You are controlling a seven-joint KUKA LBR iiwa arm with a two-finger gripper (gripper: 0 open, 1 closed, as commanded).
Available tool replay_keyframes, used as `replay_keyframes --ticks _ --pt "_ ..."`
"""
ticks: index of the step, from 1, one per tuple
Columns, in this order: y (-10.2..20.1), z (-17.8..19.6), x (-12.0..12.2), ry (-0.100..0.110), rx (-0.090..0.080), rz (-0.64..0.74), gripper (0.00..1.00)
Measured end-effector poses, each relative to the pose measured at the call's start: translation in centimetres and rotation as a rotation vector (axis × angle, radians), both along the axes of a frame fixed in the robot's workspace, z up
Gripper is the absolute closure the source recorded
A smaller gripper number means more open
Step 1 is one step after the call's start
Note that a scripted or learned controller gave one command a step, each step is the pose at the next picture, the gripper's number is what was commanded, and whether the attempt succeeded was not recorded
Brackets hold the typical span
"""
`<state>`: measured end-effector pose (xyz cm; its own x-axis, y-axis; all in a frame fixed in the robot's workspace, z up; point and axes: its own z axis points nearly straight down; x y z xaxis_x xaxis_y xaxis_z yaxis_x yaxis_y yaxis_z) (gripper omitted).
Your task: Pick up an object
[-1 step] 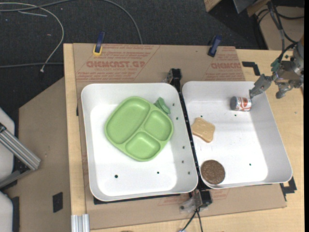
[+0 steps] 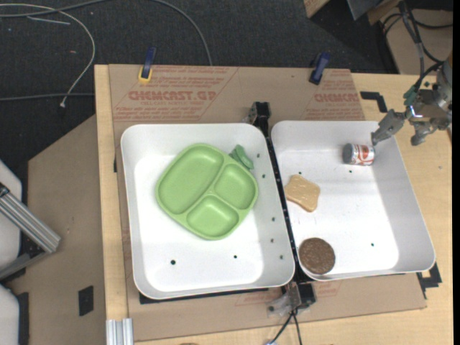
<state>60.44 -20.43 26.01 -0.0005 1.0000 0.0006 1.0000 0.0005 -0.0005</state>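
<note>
Dark carpet all round, crossed by thin pale cables, with tan cardboard boxes at the far right corner. Brown board counter (image 2: 215, 99) printed in faded red lettering, pinned at the far edge by two blue clamps (image 2: 148, 62). Two shallow white plastic bins side by side, smooth and round-cornered. In the left bin (image 2: 144, 264): a green three-compartment plate (image 2: 207, 190), glossy and tilted diagonally, with a small green scrap (image 2: 242, 157) touching its far right corner. In the right bin (image 2: 410, 228): a tan slice-of-bread shape (image 2: 302, 192) near the left wall, a brown round disc (image 2: 317, 255) at the near left corner, a small silver and red can (image 2: 358, 154) on its side toward the far wall. Tool (image 2: 384, 129) over the right bin's far right corner, just beside the can and apart from it; too small and blurred to tell whether spread or pressed together.
</note>
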Motion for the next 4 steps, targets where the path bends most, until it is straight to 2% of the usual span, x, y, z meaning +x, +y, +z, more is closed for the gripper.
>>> replay_keyframes --ticks 3,4 --pt "-0.4 -14.7 -0.9 0.005 0.002 0.0 0.0" --pt "-0.4 -13.3 -0.7 -0.002 0.0 0.0 1.0"
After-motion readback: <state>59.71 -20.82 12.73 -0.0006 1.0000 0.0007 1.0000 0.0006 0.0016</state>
